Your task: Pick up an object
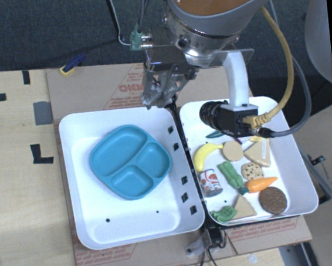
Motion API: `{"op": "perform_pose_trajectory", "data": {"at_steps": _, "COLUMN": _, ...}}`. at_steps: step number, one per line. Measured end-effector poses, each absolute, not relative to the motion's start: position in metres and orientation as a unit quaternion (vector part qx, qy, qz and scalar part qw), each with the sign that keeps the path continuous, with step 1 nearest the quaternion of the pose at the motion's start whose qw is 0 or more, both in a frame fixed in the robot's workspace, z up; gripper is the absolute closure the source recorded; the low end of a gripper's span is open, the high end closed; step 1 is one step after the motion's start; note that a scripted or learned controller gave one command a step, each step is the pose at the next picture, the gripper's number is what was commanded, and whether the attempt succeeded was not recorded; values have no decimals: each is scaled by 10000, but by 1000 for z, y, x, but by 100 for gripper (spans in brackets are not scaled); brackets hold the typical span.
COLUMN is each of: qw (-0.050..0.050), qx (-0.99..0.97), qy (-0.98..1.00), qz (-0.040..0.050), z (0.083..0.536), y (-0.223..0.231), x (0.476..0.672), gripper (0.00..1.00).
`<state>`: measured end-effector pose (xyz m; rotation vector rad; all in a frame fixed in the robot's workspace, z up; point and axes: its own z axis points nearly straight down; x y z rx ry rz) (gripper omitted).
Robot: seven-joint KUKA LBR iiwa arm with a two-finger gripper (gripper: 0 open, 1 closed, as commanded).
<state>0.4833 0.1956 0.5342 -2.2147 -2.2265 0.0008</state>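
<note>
Your dark metal two-finger gripper point(161, 94) hangs above the far rims where the bins meet; I cannot tell how its jaws stand, and nothing shows in them. The pick is not yet done: the yellow plastic banana point(206, 154) and other toy foods lie in the right white bin point(296, 163), beside the blue divided plate point(130, 161).

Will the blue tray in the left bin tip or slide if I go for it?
The blue tray lies flat and wide, so it probably won't tip or roll. It looks like smooth, stiff plastic, likely light, so it may skate on the left bin floor when pushed. Its thin raised rim seems the only grippable part.
</note>
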Motion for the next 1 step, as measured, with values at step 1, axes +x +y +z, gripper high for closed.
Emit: {"op": "perform_pose_trajectory", "data": {"at_steps": 1, "qw": 34, "qx": -7061, "qy": -7081, "qz": 91, "z": 365, "y": 219, "x": 513, "gripper": 100}}
